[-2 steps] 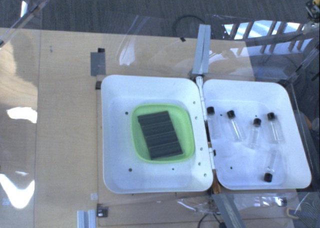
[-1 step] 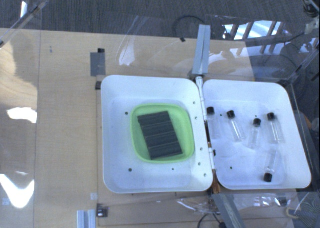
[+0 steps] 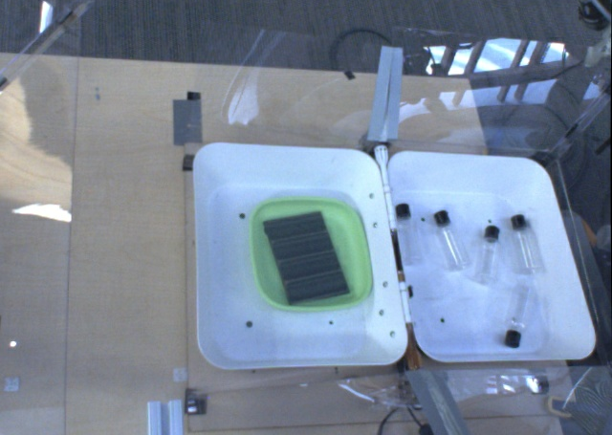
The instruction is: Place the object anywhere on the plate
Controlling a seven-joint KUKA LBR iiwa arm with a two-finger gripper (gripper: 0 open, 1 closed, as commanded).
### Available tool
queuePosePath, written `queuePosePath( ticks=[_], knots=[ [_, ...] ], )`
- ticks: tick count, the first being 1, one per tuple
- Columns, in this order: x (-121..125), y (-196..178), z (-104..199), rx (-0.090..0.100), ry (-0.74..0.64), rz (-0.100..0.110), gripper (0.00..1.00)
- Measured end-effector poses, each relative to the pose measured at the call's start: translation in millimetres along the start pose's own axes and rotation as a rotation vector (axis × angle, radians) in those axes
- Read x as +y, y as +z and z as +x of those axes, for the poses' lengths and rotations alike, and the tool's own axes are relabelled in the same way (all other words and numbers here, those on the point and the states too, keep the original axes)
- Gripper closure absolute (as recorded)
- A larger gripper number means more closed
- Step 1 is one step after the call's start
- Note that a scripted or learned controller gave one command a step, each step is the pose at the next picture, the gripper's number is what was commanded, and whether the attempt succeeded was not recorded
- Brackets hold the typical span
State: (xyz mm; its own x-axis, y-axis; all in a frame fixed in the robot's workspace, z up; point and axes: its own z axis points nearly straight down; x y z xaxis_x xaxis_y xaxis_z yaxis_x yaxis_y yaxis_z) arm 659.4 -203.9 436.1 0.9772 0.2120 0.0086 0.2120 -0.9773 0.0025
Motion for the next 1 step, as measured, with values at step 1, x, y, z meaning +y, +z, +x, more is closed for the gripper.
queuePosePath(
  ticks=[1],
  knots=[
    [0.6, 0.1, 3.3, 0.001, 0.001, 0.0, 0.0]
  ],
)
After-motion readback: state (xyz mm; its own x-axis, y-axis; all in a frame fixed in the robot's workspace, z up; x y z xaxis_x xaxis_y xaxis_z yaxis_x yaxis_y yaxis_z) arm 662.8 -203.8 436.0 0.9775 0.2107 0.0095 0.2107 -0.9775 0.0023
